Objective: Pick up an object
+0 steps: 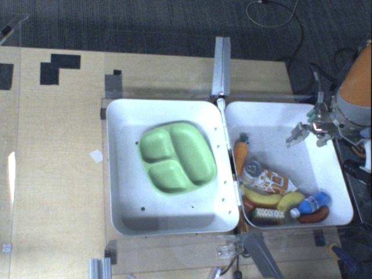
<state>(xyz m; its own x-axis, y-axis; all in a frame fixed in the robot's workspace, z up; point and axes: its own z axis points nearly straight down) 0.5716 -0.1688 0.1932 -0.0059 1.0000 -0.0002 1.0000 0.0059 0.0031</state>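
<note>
The pincer hung spread and empty above the right bin; the pickable carrot and bottle lay heaped below it, toward the bin's near wall.

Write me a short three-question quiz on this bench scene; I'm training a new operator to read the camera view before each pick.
1. True or false: the green divided plate lies in the left bin.
2. Which end of the right bin holds the pile of objects: the near end or the far end?
3. Multiple choice: the carrot lies (A) against the wall between the two bins, (B) on the green divided plate, (C) between the gripper fingers.

Key: 1 true. 2 the near end. 3 A.
</note>
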